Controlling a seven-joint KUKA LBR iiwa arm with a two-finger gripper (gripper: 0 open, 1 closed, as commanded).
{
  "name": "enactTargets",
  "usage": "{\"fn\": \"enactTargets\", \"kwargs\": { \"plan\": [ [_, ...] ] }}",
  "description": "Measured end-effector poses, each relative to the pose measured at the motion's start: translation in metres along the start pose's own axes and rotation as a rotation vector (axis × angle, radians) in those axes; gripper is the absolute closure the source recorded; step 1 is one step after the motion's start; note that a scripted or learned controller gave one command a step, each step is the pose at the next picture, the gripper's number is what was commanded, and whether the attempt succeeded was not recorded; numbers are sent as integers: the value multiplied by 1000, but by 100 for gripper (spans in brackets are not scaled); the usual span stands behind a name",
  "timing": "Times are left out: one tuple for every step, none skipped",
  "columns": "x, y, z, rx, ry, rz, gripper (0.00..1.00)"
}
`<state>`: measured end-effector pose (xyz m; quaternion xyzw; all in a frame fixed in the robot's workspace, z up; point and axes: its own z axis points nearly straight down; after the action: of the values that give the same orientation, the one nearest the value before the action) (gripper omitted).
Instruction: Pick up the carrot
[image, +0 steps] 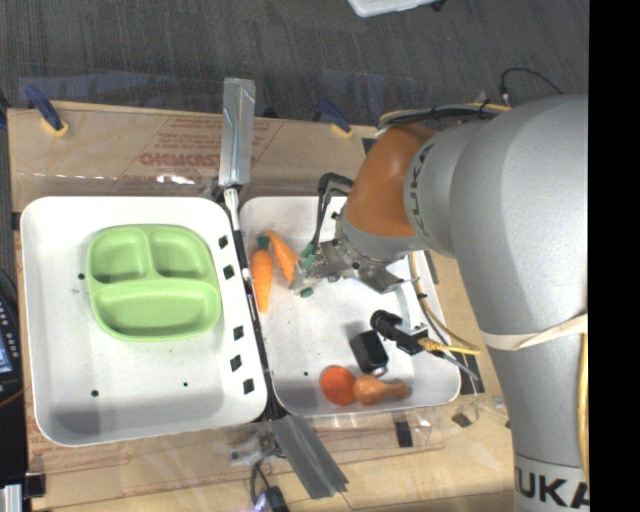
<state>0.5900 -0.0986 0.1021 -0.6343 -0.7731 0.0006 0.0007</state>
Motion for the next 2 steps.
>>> {"fn": "enactTargets", "kwargs": {
  "plan": [
    [0,0,-9,2,0,-4,100],
    [1,0,-19,3,0,-8,100]
  ]
}}
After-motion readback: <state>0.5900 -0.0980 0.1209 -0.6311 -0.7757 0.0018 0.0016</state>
